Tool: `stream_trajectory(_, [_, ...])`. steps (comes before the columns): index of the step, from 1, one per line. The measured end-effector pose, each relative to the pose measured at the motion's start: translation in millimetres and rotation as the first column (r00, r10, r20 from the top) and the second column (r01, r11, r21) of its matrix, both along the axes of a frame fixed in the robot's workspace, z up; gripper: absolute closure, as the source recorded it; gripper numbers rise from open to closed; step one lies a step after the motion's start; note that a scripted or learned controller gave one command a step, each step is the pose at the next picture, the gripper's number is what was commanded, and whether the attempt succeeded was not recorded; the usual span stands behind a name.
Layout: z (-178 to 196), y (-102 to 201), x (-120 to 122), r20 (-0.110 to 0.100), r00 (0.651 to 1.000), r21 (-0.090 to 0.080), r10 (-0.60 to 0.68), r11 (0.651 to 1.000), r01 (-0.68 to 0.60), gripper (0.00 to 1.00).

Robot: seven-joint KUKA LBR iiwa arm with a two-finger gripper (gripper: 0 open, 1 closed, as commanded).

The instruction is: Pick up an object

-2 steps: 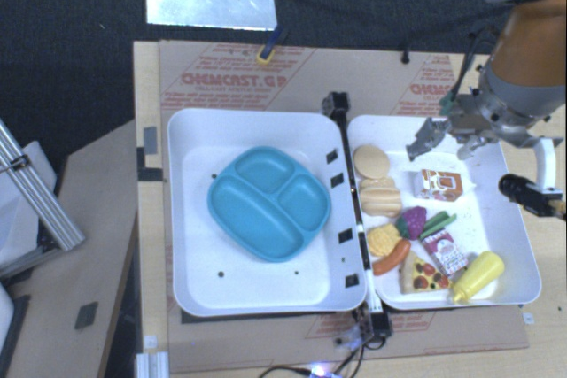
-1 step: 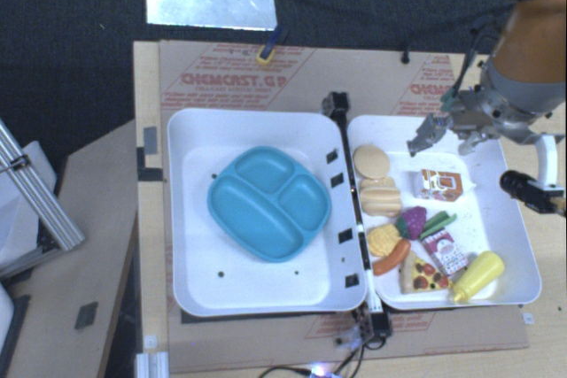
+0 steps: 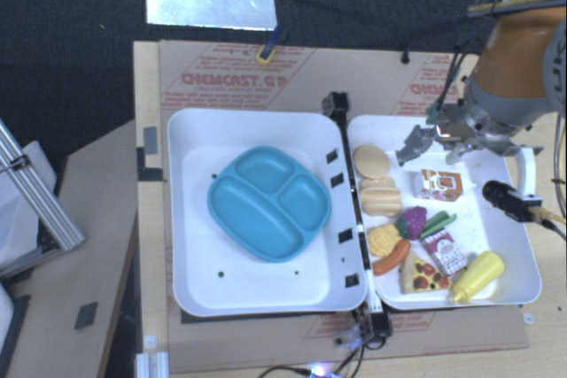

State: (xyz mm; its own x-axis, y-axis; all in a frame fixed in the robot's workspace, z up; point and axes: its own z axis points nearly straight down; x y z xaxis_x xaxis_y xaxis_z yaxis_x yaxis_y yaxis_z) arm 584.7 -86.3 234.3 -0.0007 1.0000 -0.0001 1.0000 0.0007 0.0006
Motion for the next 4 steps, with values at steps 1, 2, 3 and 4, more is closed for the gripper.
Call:
stream_trajectory(1, [-60, 0, -5, -0.001, 1.0, 0.0, 0.0, 1.0, 0.0, 0.0])
stream_trajectory(2, [-108, -10, -6, 0.0, 1.0, 0.0, 0.0, 1.0, 0.0, 0.0])
stream_trajectory(3, [-146, -9, -2, 0.005, 1.0, 0.002, -0.001, 1.0, 0.001, 0.0])
stream_trajectory(4, [-132, -10, 1, 0.019, 1.0, -0.001, 0.0, 1.0, 0.0, 1.0])
